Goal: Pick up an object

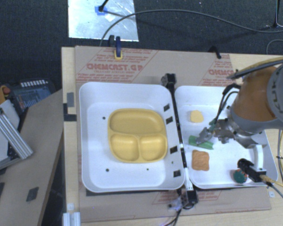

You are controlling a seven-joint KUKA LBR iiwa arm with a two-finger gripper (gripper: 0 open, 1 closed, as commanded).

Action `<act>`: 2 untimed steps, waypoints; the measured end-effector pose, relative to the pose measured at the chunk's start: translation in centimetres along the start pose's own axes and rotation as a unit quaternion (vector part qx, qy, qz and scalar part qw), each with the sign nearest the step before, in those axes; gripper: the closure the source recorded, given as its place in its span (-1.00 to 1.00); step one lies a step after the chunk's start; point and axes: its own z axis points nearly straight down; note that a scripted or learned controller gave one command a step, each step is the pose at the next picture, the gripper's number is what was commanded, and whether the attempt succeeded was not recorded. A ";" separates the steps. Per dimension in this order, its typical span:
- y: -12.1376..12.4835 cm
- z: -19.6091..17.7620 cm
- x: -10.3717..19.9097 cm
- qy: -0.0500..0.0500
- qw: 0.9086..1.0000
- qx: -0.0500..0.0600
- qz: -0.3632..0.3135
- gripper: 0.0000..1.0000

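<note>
Two shallow white bins sit side by side on the desk point(68, 140), which is lined with brown printed cardboard point(132, 65). The left bin point(92, 126), in the centre of the frame, holds a yellow three-compartment plate point(134, 135), lying flat with its two smaller sections toward the bottom of the picture.

The right bin point(226, 173), at centre right, holds several small items. A pale yellow round piece point(196, 116) lies in its upper left part. Below that, a green flat object point(200, 142) rests near the bin's left wall, and an orange-brown breaded-looking piece point(200, 160) lies just below the green one. Near the lower right corner sits a small green and red object point(239, 175), just beside a black part of the arm's hardware.

The grey arm with its orange band point(254, 98) reaches in from the right edge of the frame. Its end effector point(208, 134) hangs over the right bin, just above the right end of the green flat object. Whether the fingers are apart or together cannot be told from this angle, and no object is visibly clamped between them.
</note>
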 end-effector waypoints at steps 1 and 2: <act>0.0 4.7 0.0 0.000 1.000 -0.001 0.000 -1.00; 0.1 3.4 0.0 -0.001 1.000 -0.003 0.000 1.00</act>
